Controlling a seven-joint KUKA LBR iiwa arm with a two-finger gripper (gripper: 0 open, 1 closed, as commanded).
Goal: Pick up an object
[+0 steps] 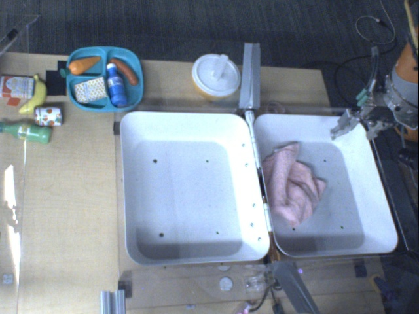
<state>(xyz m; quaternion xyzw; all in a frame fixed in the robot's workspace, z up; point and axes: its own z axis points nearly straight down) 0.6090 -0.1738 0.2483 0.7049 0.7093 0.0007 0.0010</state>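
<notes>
A crumpled pink cloth [294, 183] lies in the right bin [366, 234], against its left side. My gripper [357, 124] hangs over the bin's far right corner, well apart from the cloth, up and to its right. Its two fingers [342, 127] spread apart, and nothing sits between them. The arm's orange band [407, 63] shows at the right edge.
The left bin [183, 188] sits beside the right one, a metal divider [250, 77] running back between them. Behind are a white lidded cup [217, 75], a blue tray of toy food [105, 77], and small items [29, 106] at far left.
</notes>
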